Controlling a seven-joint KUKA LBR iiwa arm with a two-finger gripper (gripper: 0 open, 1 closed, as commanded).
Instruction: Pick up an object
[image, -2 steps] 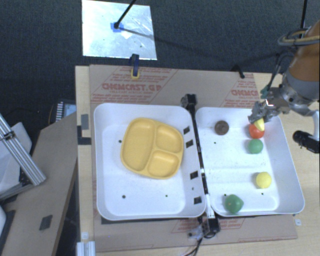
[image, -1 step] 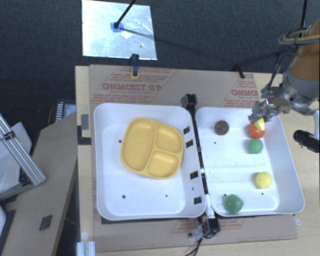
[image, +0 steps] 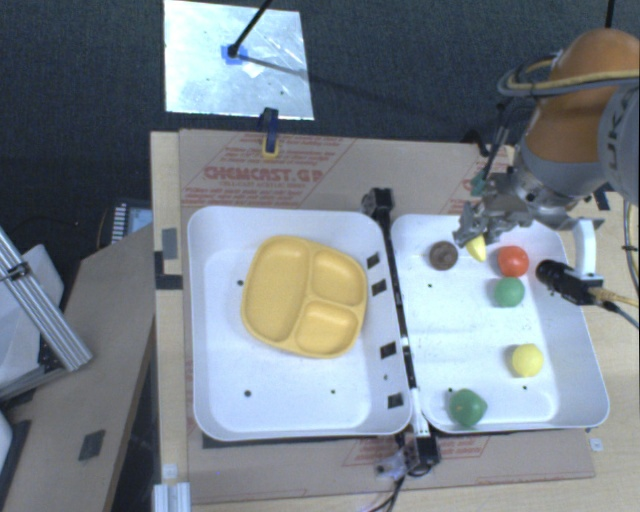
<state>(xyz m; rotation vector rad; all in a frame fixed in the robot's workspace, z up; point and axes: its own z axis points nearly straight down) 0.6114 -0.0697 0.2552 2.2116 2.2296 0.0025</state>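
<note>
While the gripper (image: 472, 240) hangs low over the right bin (image: 575, 400), a small yellow piece (image: 478, 249) sits at its tip; whether the jaws clench it cannot be told. Risk: brown ball (image: 443, 256) and red ball (image: 513, 261) lie just beside, so a nudge could scatter them. Wrist bulk hides the contact.

Even, bright overhead light; glare on white bins (image: 300, 425), slightly soft focus.

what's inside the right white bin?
The right white bin holds a brown round piece, red ball, two green balls, yellow ball. The gripper partly covers a small yellow piece.
</note>
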